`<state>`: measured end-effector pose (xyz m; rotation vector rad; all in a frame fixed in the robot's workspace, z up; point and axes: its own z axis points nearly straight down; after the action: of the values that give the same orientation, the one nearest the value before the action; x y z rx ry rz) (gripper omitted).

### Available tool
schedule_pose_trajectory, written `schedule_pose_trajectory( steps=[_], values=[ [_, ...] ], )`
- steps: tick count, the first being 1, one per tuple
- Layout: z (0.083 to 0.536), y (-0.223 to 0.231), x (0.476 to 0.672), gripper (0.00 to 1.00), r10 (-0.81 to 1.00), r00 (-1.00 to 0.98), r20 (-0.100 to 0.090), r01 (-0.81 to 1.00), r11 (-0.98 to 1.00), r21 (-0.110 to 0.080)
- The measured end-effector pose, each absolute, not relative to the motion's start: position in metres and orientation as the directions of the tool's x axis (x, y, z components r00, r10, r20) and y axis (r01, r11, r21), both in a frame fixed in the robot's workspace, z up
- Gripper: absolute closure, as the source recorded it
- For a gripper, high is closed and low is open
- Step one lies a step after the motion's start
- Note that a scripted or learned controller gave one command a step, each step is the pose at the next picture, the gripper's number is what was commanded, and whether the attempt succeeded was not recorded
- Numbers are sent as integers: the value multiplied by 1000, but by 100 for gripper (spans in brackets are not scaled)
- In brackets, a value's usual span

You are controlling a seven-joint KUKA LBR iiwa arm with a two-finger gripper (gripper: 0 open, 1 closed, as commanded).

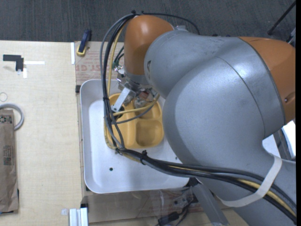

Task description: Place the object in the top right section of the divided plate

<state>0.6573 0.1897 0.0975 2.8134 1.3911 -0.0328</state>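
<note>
The arm (211, 107) is reaching in from 3 o'clock and is covering most of the white bin (94, 173). The yellow divided plate (150, 133) is lying in this bin, approx. at the centre of the view. The claw (134, 95) is hanging over the plate's 12 o'clock part, very near its surface, w/ cables (113, 69) crossing in front.

Progress, as I am judging it: the claw is probably already at the placing area, but the object itself is not visible to me, so I cannot tell if it is in the section. If the claw is released or clenched, I cannot tell.
</note>
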Motion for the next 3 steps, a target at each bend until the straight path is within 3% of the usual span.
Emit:
schedule_pose_trajectory(
  steps=[1, 2, 3],
  values=[
    [96, 215, 601, 100, 635, 772, 1, 635, -772, 18],
    [96, 221, 520, 100, 591, 807, 10, 590, -807, 15],
    [92, 220, 549, 100, 675, 738, -16, 675, -738, 1]
  ],
)
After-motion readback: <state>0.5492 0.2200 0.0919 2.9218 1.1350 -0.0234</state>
